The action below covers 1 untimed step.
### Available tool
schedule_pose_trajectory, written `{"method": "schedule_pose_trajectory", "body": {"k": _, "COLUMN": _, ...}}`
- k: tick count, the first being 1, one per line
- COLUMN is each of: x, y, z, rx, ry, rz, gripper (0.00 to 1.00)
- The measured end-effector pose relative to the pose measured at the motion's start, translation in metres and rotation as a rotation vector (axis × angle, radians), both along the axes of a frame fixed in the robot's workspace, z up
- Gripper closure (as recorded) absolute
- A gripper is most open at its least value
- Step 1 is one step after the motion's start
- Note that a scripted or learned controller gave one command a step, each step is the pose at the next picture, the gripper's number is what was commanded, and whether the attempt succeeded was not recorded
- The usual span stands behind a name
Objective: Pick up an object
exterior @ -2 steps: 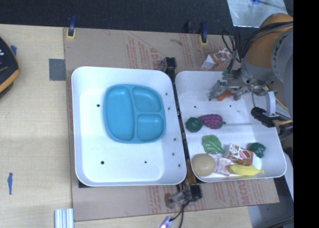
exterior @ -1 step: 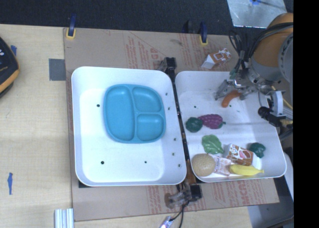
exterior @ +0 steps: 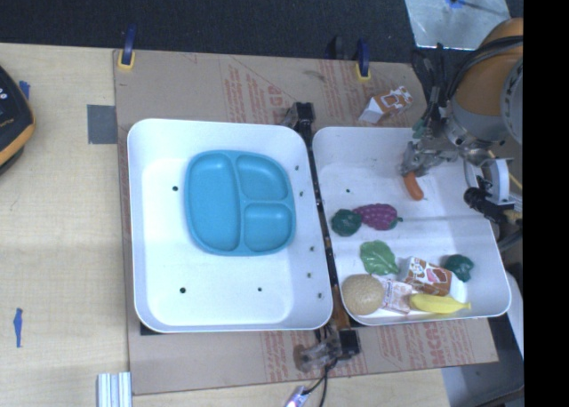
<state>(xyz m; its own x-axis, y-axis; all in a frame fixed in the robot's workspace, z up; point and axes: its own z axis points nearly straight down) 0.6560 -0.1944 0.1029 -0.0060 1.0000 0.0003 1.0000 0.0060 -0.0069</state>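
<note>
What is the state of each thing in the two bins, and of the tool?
Blue divided plate: flat in left bin, nothing on it.
Tool: low in right bin, just above the carrot.
Carrot: lying on the floor.
Purple grapes: lying beside a dark green vegetable.
Banana: lying at the near wall.
Bread roll: in the near corner.

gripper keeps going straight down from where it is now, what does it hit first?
Most likely the small orange carrot-like piece, lying right below the gripper in the right bin. Depth is unclear from this slanted view; it could miss and meet the floor.
</note>
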Motion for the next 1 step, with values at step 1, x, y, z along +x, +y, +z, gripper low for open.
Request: {"method": "schedule_pose_trajectory", "body": {"k": 1, "x": 0.0013, "y": 0.062, "z": 0.0643, "rx": 0.001, "ry": -0.007, "rz": -0.001, "gripper": 1.0}}
